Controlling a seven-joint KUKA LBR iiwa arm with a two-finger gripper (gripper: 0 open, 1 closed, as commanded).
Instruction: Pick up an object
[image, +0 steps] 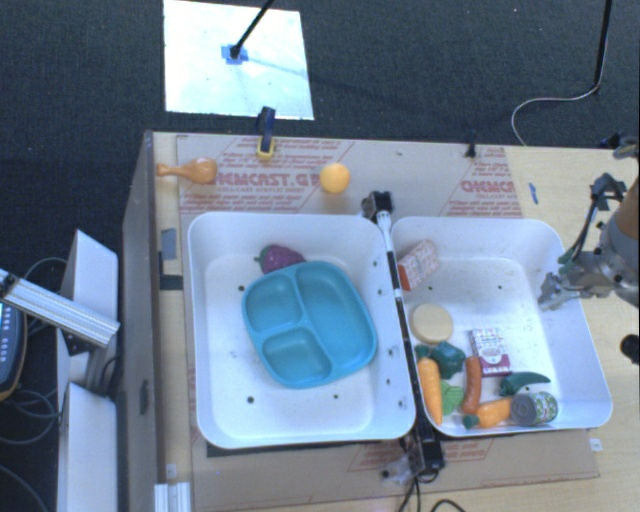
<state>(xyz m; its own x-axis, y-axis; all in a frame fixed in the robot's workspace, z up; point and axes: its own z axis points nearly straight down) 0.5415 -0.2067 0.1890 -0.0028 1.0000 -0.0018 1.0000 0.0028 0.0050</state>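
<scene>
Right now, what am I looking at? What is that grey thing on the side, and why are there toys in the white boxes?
You are looking down from a camera fixed above a bench. The grey thing at the right is a robot arm that tries to pick things up. Two white bins sit side by side. The left bin holds a blue divided plate with a purple toy behind it. The right bin holds play food, such as a carrot, and a small can. An orange ball lies outside them.
</scene>
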